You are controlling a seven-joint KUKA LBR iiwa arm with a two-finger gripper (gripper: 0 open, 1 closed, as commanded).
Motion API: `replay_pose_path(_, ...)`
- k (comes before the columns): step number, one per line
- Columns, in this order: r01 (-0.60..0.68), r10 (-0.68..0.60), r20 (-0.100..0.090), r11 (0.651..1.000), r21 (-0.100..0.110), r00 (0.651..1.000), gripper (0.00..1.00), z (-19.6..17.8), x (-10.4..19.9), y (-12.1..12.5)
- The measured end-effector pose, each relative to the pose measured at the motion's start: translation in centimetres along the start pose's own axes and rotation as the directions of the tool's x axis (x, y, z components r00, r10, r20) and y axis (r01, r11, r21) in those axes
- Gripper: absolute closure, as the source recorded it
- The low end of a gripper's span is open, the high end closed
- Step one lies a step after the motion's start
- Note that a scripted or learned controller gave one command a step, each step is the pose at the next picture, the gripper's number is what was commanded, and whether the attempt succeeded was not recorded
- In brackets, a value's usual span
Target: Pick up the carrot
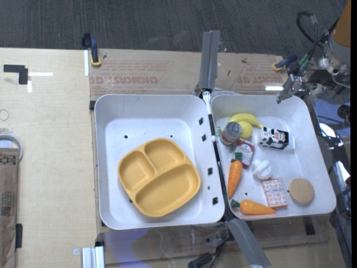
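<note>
your claw hung over the right bin's back corner; i couldn't tell its grip. two carrots lay inside.

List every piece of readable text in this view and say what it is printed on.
"CHEMCAZ GR", upside down in red: brown cardboard sheet behind the white bins.
Small pink-and-white carton: print too small to read.
Black-and-white cow-pattern milk carton: unreadable.
Red snack packet: blurred.
Brown paper bag: unreadable.
</note>
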State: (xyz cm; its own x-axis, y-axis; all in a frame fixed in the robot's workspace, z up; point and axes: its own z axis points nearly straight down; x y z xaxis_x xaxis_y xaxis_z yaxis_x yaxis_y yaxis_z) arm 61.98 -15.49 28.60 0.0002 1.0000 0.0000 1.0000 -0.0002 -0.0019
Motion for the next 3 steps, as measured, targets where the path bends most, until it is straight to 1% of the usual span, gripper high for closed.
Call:
replay_pose_path(1,-0.168,0.168,0.000,0.986,0.002,0.986,0.00,10.9,-4.5,-9.4)
replay_pose_path(2,-0.044,0.044,-0.007,0.999,0.001,0.999,0.00,19.6,-5.4,-13.9)
replay_pose_path(3,-0.046,0.046,-0.005,0.999,-0.001,0.999,1.00,18.7,-5.6,-13.8)
